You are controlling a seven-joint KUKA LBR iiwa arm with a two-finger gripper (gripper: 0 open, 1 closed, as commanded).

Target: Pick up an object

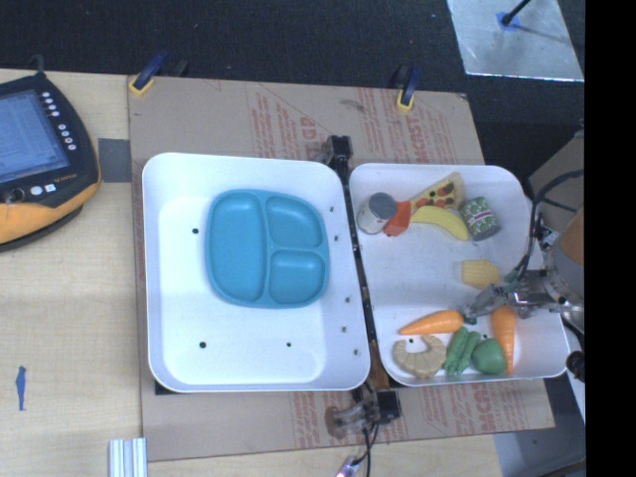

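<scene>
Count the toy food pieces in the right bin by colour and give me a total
Orange carrots: 2
Yellow banana and yellow block: 2
Green vegetables: 2
Beige pretzel-like piece: 1
Pizza slice: 1
Total: 8

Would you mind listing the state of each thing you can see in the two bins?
Blue plate: lying flat in the left bin, nothing on it.
Banana: lying in the right bin, far side.
Pizza slice: lying beside the banana.
Two carrots: lying flat, one beside the pincer.
Green vegetable: lying at the near edge.
Pincer: low over the right bin, holding nothing visible.
</scene>
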